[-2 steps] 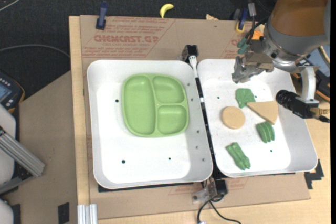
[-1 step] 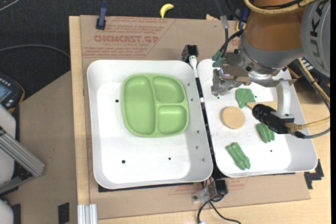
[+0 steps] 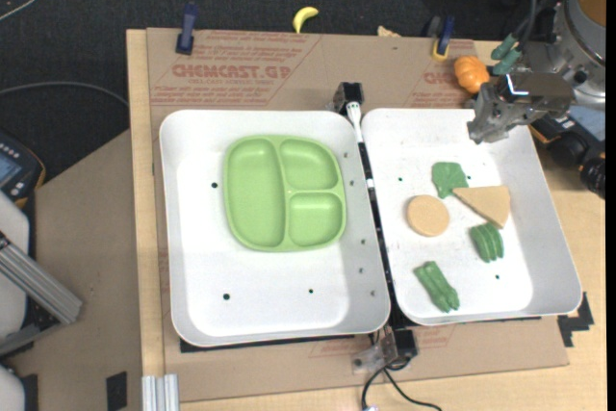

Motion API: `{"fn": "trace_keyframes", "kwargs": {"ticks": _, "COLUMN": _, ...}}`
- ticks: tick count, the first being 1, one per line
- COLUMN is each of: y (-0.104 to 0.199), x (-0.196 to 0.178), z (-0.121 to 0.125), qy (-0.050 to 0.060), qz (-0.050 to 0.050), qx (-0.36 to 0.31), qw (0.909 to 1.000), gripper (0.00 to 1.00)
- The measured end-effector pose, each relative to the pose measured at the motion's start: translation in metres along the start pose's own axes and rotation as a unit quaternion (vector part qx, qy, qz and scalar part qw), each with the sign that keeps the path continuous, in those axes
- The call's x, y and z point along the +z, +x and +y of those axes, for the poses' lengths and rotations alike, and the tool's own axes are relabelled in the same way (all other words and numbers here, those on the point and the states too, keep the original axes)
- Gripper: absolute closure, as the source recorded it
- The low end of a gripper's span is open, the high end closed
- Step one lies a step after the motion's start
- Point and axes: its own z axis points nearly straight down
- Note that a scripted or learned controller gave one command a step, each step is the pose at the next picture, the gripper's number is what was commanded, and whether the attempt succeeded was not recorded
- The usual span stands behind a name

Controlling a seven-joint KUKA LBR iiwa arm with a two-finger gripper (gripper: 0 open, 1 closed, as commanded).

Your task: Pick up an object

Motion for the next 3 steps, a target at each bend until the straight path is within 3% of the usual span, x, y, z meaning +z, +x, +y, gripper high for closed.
{"fn": "trace_keyframes", "kwargs": {"ticks": 1, "y": 0.021, "x": 0.08, "z": -0.002, "qy": 0.015, "qz": -0.001, "qx": -0.001, "qw": 0.9999, "gripper": 1.0}}
{"fn": "trace_keyframes", "kwargs": {"ticks": 2, "y": 0.072, "x": 0.063, "z": -0.001, "qy": 0.009, "qz": 0.0, "qx": -0.003, "qw": 1.0, "gripper": 1.0}}
{"fn": "trace_keyframes", "kwargs": {"ticks": 3, "y": 0.07, "x": 0.053, "z": 0.0, "qy": 0.008, "qz": -0.001, "qx": -0.001, "qw": 1.0, "gripper": 1.0}}
